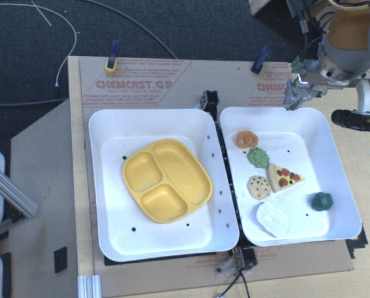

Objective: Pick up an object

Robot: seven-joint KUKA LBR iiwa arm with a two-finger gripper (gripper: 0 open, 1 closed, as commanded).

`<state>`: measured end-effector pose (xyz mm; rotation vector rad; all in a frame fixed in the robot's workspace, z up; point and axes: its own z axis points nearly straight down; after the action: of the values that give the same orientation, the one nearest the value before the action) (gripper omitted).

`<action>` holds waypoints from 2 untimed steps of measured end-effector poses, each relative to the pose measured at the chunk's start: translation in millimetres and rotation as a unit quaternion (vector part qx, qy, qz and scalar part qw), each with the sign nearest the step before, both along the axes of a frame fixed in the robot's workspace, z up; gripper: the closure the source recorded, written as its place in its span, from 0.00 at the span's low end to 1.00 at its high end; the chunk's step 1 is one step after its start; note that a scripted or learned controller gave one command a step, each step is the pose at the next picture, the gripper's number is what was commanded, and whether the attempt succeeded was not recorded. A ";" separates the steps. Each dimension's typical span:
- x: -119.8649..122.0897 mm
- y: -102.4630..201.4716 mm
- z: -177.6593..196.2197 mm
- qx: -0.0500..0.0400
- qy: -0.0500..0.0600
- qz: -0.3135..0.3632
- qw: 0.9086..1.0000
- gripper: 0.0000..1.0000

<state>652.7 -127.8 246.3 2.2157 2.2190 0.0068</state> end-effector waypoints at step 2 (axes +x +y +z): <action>-3.9 112.8 5.1 0.001 0.004 0.002 1.000 1.00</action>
<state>648.8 -14.9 251.4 2.2155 2.2290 0.0022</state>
